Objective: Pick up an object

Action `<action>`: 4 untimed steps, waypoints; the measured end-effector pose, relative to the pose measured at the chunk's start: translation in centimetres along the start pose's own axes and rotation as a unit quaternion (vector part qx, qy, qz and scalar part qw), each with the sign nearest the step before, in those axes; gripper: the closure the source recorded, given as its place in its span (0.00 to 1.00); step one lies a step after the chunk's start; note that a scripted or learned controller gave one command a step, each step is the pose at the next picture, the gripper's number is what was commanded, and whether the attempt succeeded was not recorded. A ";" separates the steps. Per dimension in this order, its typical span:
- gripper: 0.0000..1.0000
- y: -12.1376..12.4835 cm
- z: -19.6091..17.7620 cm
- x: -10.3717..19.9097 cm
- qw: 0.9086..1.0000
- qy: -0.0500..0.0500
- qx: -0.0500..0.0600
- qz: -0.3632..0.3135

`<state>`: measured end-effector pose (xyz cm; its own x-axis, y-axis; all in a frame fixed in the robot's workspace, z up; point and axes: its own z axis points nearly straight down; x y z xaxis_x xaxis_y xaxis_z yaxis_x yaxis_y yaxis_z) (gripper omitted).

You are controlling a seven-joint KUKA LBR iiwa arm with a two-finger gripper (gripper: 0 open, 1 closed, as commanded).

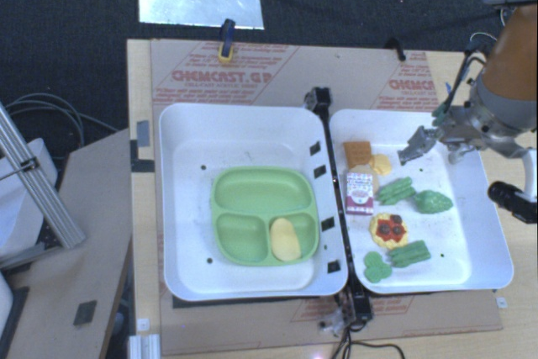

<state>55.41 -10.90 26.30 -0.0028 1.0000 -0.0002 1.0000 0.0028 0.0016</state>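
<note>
Highest over the bench, the grey arm point(504, 88) reaches in from the right and carries its gripper point(413, 150) low over the upper part of the right bin point(487, 265). How far the gripper stands open, and whether it has hold of anything, cannot be told from this angle.

Just beside its tip lies a small yellow piece point(382, 165), with an orange square cracker point(358, 152) next to that. Below them are a white and red carton point(361, 191), a green pea pod point(395, 190) and a green leafy piece point(433, 201). Further down lie a toy pizza slice point(389, 229), another green pod point(410, 253) and a rounded green piece point(377, 267).

The left bin point(181, 181) holds a green divided tray point(252, 193), with a yellow oval object point(286, 240) in its lower right compartment.
</note>
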 end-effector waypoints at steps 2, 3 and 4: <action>0.00 -5.7 18.1 0.1 1.000 0.001 0.001 -0.001; 1.00 -5.7 16.8 -0.1 1.000 0.000 -0.001 0.001; 1.00 -2.5 3.3 5.7 1.000 0.000 -0.007 -0.005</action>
